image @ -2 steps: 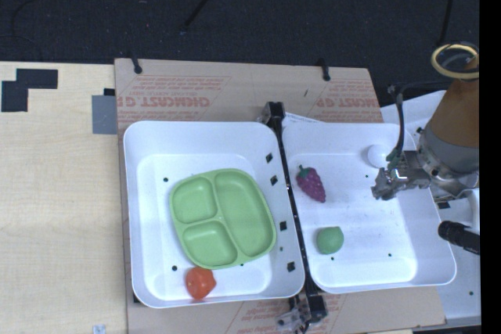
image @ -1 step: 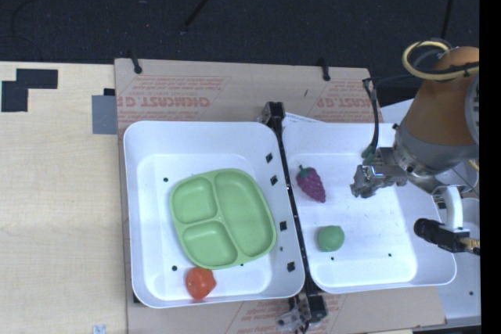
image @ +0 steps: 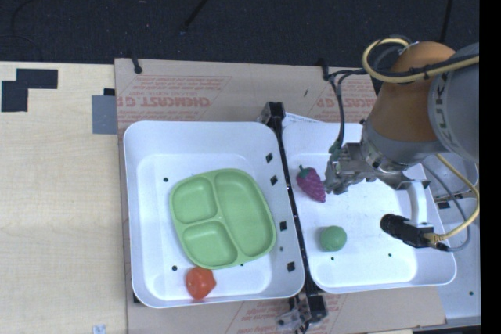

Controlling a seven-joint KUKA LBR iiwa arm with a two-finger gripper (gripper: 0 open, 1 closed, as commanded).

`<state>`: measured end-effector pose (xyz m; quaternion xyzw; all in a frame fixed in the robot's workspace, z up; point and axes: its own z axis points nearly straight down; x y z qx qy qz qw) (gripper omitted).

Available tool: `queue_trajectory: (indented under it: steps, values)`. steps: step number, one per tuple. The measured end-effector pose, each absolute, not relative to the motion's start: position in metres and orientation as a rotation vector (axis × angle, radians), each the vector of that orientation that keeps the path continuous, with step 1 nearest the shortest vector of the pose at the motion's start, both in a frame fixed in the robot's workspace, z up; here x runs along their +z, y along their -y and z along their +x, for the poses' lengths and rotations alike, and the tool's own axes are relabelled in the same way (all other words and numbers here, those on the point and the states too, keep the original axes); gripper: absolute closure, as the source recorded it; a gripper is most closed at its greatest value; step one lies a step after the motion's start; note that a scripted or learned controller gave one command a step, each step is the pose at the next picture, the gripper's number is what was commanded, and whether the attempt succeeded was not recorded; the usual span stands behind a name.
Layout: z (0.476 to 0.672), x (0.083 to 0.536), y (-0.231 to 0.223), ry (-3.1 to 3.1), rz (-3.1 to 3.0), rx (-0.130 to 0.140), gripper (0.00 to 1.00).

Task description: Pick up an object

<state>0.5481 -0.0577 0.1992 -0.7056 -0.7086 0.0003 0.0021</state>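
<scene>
Two white bins sit on a cardboard sheet (image: 235,90) with mirrored red print, unreadable, over a light wood worktop (image: 55,192); dark floor with cables behind. Left bin (image: 145,160): green divided plate (image: 223,217), red object (image: 200,282) at near edge. Right bin (image: 391,266): purple grapes (image: 311,184), green ball (image: 332,238). Gripper (image: 337,180) just beside grapes; can't tell its fingers' state.

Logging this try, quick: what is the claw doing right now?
Claw: beside the purple grapes in the right bin; grip state cannot be told.
</scene>
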Motion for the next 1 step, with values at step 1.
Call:
queue_trajectory:
  steps: [1]
  values:
    - [0.5544, 0.1989, 0.0084, 2.223, -2.214, 0.001, 1.0]
